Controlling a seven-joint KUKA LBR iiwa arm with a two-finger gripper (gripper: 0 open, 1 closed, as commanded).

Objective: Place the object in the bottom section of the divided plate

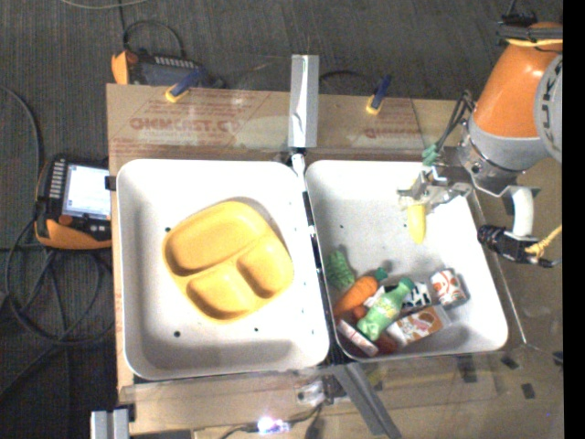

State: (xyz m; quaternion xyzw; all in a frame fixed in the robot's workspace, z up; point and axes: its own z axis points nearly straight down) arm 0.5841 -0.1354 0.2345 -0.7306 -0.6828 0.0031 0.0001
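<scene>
Dark carpet with loose cables surrounds the table (183,122), whose cardboard top carries two shallow white bins side by side. All positions are given relative to the divided plate (228,259), a yellow three-section dish lying in the left bin (137,337); its two smaller sections face the near edge. Right of the plate, the right bin (366,199) holds a heap at its near side: a green toy (342,269), a carrot (358,293), a green bottle (384,307) and small cartons (434,305). Farther right and slightly beyond the plate, the arm (521,99) hangs the gripper (422,193) over the bin's far part. A small yellow object (417,221), long and narrow, hangs just beneath the gripper and appears pinched at its upper end by nearly closed fingers. Judged by look, it is a light, stiff plastic toy with a smooth, possibly slippery skin; a grasp across its narrow middle would steady it better than one at the tip.
</scene>
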